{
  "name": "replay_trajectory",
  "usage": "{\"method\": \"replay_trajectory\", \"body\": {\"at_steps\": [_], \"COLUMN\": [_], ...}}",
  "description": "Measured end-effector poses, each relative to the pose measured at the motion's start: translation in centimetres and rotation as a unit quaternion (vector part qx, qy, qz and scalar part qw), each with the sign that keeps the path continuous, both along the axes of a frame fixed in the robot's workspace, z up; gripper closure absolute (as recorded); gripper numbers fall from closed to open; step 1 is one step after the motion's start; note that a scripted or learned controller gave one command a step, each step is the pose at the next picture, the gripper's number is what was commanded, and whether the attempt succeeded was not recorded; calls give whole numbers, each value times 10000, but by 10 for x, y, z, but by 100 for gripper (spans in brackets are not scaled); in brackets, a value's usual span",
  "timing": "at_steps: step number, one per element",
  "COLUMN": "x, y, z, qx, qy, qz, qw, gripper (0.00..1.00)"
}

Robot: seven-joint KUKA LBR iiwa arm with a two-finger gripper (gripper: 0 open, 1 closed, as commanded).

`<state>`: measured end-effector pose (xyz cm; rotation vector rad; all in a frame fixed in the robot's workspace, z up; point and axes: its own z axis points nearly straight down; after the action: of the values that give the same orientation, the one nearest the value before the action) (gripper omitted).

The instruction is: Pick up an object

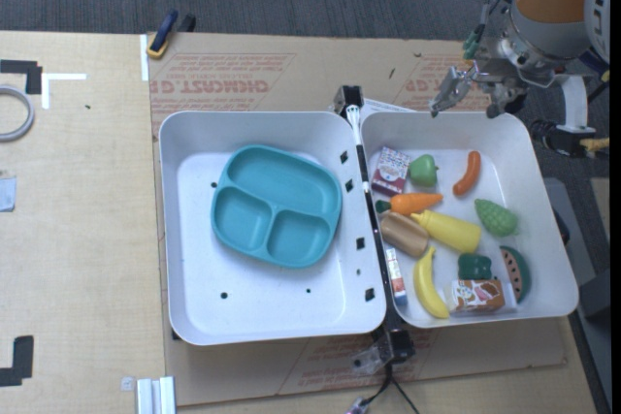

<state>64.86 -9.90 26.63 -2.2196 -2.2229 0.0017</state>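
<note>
1. Toy food fills the right bin (543,179): a sausage (468,172), a carrot (417,203), a banana (428,283), a green apple (423,171) and a small milk box (390,171) all lie close together, so any one could be picked.
2. The gripper (456,92) hangs above the far edge of that bin, up high, touching nothing. I think it is getting ready to go down.
3. I cannot tell how it is set, and there is nothing in it.
4. The left bin (184,238) has a blue tray (277,206) in it, well apart from the food.
5. The food is crowded. The carrot touches a hot dog bun (405,234), so grabbing just one may be hard.
</note>
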Motion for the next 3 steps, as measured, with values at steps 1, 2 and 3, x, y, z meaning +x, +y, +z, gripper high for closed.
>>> {"method": "replay_trajectory", "body": {"at_steps": [1,2,3], "x": [-30,-2,-2], "y": [-35,-80,-81], "z": [-99,-174,-164], "qx": [-1,-6,-9], "qy": [-3,-10,-16], "qz": [-20,-22,-27], "qw": [10000,10000,10000], "gripper": [0,0,100]}}
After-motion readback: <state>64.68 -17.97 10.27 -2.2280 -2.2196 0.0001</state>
